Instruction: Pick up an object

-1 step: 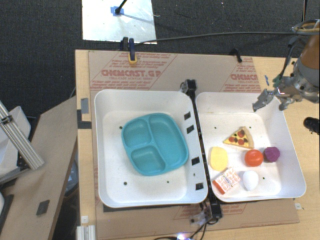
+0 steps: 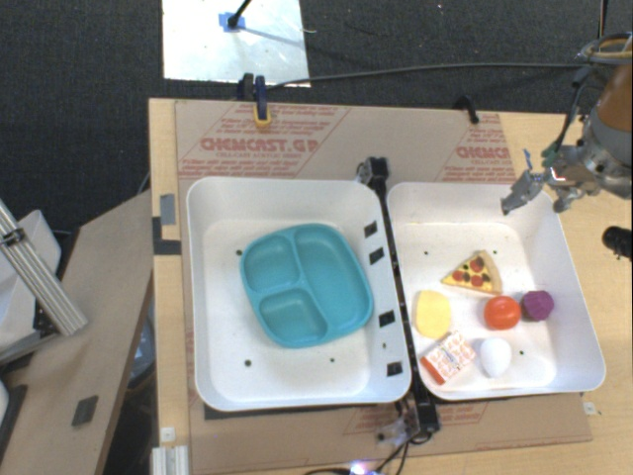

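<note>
Pizza-slice toy (image 2: 474, 273), triangular and yellow-red, lies in the right white bin (image 2: 574, 265), with 5 other toys below it. Above-right of it hovers the grey two-finger gripper (image 2: 543, 196), jaws apart, holding nothing.

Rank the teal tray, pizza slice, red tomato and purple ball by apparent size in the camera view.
1. teal tray, by far the largest
2. pizza slice
3. red tomato and purple ball: too alike to rank
</note>
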{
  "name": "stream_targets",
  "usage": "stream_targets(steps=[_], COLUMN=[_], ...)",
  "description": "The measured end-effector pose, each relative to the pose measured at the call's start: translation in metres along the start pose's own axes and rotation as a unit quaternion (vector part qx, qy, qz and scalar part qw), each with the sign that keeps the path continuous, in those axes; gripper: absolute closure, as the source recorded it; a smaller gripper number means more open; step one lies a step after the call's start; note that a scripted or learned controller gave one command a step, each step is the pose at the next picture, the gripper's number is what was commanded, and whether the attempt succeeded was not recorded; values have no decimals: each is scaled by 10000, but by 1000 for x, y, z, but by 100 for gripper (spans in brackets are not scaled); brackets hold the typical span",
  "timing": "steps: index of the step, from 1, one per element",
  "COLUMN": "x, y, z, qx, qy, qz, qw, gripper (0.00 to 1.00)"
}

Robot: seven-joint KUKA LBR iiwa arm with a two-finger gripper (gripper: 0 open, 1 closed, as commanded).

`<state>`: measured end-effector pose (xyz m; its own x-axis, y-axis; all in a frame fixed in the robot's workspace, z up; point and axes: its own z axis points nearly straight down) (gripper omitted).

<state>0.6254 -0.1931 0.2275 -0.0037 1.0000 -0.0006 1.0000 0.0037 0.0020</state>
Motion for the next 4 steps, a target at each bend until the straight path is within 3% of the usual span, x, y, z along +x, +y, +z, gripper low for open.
stream_targets(steps=[1,3,4], x=[1,3,3], y=[6,-1,0], z=[60,144,131], qx=[18,8,-21], qy=[3,0,-5], qz=[-12,5,-1], qw=[10000,10000,10000], gripper=[0,0,100])
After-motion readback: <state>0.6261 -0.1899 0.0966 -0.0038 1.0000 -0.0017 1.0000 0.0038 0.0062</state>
